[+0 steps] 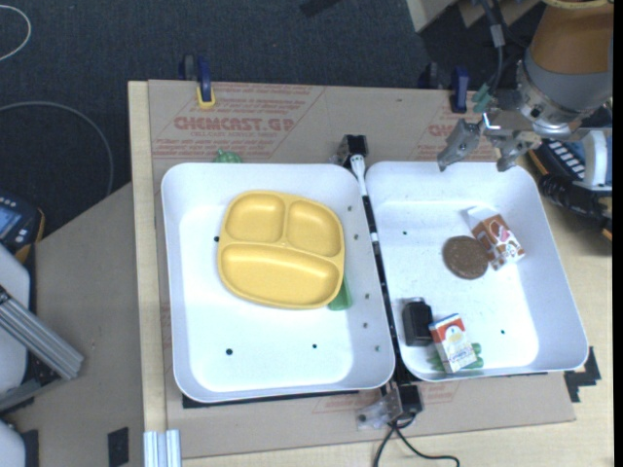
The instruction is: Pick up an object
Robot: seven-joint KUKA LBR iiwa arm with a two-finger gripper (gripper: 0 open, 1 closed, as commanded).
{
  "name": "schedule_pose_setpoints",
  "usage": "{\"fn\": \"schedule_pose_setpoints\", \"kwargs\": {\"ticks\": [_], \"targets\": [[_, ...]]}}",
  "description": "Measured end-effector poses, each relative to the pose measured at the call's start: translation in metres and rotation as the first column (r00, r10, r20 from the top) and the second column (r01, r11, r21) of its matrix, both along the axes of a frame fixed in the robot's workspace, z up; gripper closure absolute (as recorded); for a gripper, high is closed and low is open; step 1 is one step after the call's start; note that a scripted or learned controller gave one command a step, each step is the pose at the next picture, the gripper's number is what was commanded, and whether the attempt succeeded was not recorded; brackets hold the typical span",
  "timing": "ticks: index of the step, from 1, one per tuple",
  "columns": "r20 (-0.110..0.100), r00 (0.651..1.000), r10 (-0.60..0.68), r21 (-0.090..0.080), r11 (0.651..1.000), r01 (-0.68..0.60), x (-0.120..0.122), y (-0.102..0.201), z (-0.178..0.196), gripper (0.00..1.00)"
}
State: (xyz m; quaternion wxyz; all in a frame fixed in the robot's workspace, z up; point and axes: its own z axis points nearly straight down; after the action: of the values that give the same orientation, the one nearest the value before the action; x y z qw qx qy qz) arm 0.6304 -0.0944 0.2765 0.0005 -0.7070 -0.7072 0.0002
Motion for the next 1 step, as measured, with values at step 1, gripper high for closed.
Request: {"fn": "schedule_pose_setpoints", "kwargs": {"ticks": [1], "targets": [[-0.013,1.0,0.003,0.004,1.0,-0.003,-0.0632,0.0494,-0.0973,0.0]]}}
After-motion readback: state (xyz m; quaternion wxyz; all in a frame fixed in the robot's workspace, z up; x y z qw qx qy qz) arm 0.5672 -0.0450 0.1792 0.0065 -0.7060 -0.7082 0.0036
